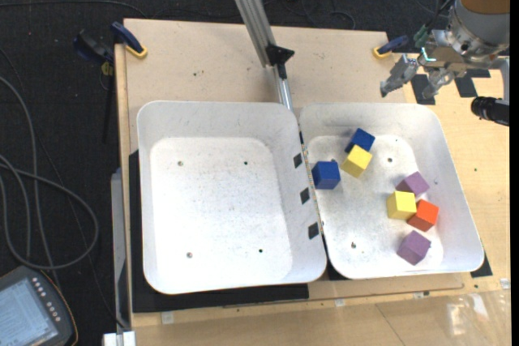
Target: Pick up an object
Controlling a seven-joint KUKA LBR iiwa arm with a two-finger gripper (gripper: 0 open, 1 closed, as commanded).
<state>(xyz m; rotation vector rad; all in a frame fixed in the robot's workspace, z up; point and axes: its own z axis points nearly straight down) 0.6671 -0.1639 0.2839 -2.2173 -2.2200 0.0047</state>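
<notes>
Left bin, centre-left of the frame: its white floor carries no blocks. No object has been delivered there, if delivery is even intended — the task only asks for a pick.

Right bin, centre-right: seven blocks, all resting on the bin floor. Going left to right: a blue block near the divider between the bins; a yellow block just beside it, touching or nearly touching a second blue block above it in the frame. Further right a cluster — purple block, yellow block and orange block packed close together, contact likely. A second purple block lies apart, lower in the frame.

Upper right: the gripper hangs over the bare worktop beyond the bin's far rim, not over any block. The fingers look spread apart and nothing sits between them.

Status, as judged: pick not yet begun. No block is lifted or gripped. Remaining — travel over the right bin, choose a target, descend, close, lift. The left blue block and the lower purple block stand free of neighbours, so either looks the easier candidate; the three-block cluster risks a crowded grasp.
</notes>
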